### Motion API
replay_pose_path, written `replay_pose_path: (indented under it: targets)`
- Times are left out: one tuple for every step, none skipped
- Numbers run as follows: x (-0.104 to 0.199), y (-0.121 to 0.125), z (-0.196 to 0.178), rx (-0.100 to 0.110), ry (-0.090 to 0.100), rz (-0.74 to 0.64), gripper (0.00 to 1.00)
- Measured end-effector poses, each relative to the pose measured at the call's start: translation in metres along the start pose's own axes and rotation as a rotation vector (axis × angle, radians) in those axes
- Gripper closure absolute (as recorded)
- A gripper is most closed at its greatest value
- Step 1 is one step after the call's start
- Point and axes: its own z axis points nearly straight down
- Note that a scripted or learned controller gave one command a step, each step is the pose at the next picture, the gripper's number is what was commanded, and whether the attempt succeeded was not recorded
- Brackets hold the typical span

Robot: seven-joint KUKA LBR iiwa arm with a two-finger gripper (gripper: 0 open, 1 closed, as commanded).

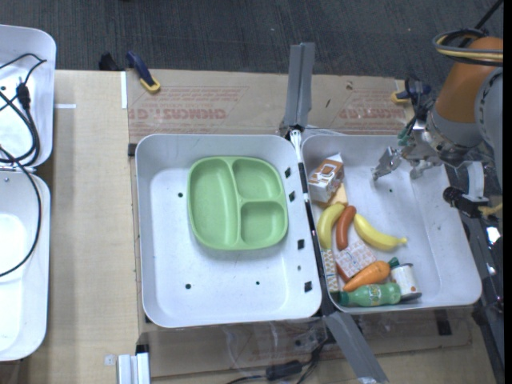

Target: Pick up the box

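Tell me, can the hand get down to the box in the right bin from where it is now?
Probably yes. The hand sits over bare floor of the right bin, and the box stands nearby against the divider with its top uncovered; only a yellow piece lies beside it.

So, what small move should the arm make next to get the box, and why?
Probably shift the gripper left across the right bin toward the box, then lower. The gripper hangs near the bin's far right part with nothing between its fingers, while the box stands at the far left corner by the divider, above the bananas.
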Motion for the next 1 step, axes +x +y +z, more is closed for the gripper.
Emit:
replay_pose_path:
  targets:
    - [-0.003, -0.0275, -0.0018, -0.008, -0.005, -0.01, 0.0]
